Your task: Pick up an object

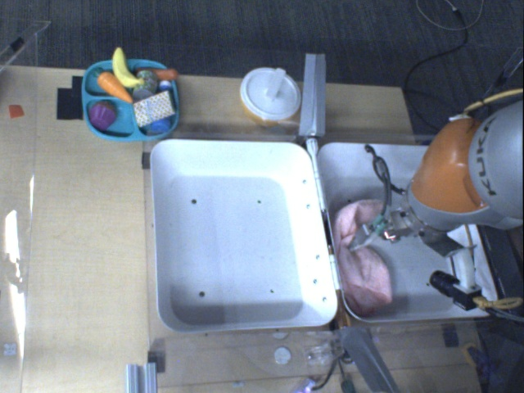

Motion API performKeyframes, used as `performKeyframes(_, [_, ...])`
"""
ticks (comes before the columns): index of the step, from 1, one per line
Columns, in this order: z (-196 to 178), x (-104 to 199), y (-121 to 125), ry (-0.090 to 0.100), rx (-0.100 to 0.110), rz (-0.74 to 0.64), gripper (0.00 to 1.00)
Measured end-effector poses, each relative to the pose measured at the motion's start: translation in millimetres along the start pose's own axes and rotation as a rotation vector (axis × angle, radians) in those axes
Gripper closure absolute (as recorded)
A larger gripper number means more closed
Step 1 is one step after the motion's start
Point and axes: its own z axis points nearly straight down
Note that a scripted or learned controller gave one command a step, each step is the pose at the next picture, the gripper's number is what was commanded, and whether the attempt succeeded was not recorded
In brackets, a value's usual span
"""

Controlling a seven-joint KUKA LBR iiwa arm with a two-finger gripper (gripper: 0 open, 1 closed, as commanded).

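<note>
Pink cloth [364, 262] in the right bin [409, 155] needs 1 deep, centred pinch; whether the gripper [375, 232] is parted or closed I cannot tell.

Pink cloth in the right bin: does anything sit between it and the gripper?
Nothing visible does. The gripper is down over the pink cloth, which lies against the left wall of the right bin. No other loose object shows near it; whether the gripper touches the cloth is unclear from this slant.
</note>
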Motion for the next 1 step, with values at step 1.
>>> performKeyframes(1, [2.7,-17.4,63.7,0.003,0.005,0.104,0.0])
